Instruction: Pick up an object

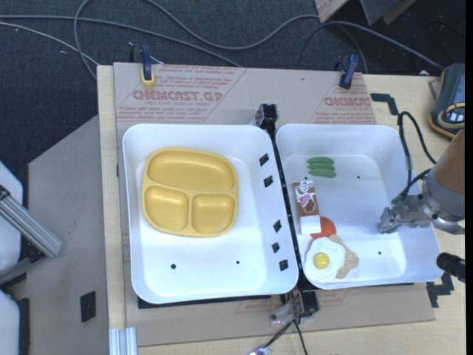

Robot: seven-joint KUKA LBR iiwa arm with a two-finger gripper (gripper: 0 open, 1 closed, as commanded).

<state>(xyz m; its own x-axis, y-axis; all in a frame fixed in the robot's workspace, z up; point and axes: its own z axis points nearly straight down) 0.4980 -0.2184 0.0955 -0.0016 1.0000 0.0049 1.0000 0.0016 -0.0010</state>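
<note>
pincer [389, 221] sits low over the right bin [369, 143], near its right wall; cannot tell how far open it is, and nothing shows between its tips. fried egg [322, 260] lies well apart to its left at the front left corner, green bean pod [321, 167] further back. yellow divided plate [190, 191] in left bin [140, 220].

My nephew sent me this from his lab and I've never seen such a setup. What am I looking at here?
One camera looks down at a slant on a bench with two shallow white bins. The left bin holds a yellow divided plate. The right bin holds toy food: a green pea pod, a small brown-and-white carton, a red piece and a fried egg. A grey robot arm reaches in from the right; its gripper sits low in the right bin, apart from the toys, with nothing visibly held.
</note>
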